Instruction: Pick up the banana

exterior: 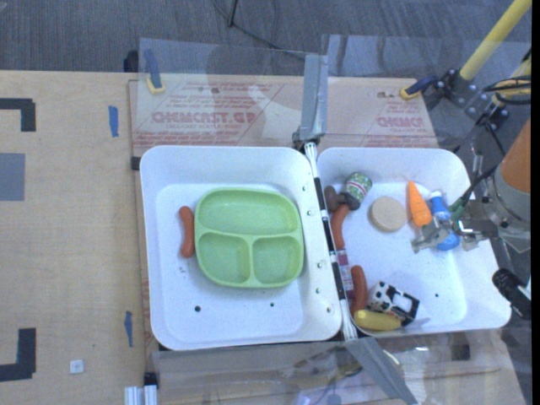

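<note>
Resting on a pale wooden counter (67,226) above grey carpet, two white bins sit side by side. The left bin (160,310) holds a green divided plate (250,236). The banana (377,320) lies at the right bin's (472,302) near left corner, touching a black-and-white toy (394,298). The hand (439,236) hovers at the bin's right side, well apart from the banana; its opening cannot be told.

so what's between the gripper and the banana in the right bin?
Camera view: mostly bare bin floor between the gripper and the banana. The black-and-white toy sits right beside the banana, on the gripper's side.
</note>
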{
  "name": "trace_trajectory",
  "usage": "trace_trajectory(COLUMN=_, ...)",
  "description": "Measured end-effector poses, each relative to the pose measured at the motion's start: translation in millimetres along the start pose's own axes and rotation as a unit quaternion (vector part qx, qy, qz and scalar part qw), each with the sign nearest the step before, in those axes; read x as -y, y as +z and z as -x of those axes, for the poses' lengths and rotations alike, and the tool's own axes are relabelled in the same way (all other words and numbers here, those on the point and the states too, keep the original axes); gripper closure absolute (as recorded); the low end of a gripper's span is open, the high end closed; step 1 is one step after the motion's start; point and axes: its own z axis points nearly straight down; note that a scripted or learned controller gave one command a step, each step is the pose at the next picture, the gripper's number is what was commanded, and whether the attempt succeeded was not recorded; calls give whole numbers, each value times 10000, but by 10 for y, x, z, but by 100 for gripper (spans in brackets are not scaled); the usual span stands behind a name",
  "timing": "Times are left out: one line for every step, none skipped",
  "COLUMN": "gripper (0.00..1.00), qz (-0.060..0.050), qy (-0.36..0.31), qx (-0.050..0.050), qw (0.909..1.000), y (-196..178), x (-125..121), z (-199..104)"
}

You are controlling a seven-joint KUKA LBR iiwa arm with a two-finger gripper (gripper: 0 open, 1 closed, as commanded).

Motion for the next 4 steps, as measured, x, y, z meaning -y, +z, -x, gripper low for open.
trace_trajectory(gripper=0, qz=47, qy=347, qx=9, qw=9994, y=1205, x=118, z=-382)
trace_trajectory(gripper=0, qz=11, qy=1628, qx=8, qw=9867, y=694, x=-778, z=350)
trace_trajectory(gripper=0, qz=19, qy=2008, qx=-2, qw=9796, y=1210, x=-195, z=-393)
trace_trajectory(gripper=100, qz=34, qy=2024, qx=1, qw=9793, y=1105, x=-202, z=-381)
